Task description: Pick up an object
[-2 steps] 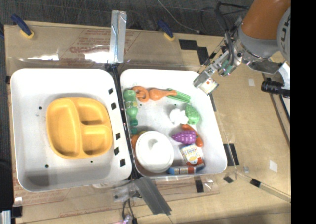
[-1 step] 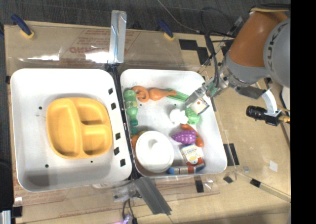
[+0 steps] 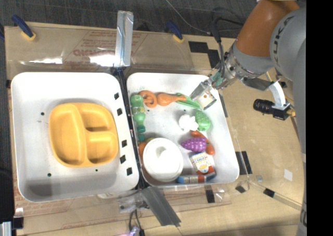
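Note:
My gripper [image 3: 204,96] hangs low over the far right corner of the right bin [image 3: 171,79], just right of the leafy end of an orange carrot [image 3: 167,98]. Nothing shows as held in it. Just below the gripper lie a green piece [image 3: 204,121] and a small white piece [image 3: 187,122]. Further toward the front are purple grapes [image 3: 193,143], a small labelled pot [image 3: 202,163] and a white round bowl [image 3: 162,158]. A green pea pod [image 3: 138,110] lies along the bin's left wall.
The left bin [image 3: 31,167] holds a yellow divided plate [image 3: 83,133]. An orange curled piece [image 3: 147,97] sits by the carrot's tip. A thin pen-like item [image 3: 190,179] lies along the right bin's front wall. The arm comes in from the upper right.

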Robot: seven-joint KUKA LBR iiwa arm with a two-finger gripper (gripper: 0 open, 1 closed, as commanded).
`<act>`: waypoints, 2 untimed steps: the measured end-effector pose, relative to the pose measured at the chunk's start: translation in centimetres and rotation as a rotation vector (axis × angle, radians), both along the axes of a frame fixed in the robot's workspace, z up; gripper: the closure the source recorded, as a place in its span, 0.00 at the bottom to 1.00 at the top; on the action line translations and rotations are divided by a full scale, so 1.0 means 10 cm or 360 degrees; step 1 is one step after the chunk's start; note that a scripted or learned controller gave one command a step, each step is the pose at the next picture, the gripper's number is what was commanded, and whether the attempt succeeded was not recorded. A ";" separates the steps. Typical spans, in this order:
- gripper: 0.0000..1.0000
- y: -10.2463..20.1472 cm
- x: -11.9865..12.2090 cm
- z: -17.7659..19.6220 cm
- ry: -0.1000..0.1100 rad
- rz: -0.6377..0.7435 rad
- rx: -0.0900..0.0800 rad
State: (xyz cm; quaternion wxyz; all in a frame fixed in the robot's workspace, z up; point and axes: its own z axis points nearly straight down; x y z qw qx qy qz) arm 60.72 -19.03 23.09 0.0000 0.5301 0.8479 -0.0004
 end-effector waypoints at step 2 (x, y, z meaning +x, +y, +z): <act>1.00 0.46 -1.12 -0.25 0.0006 -0.0328 0.0002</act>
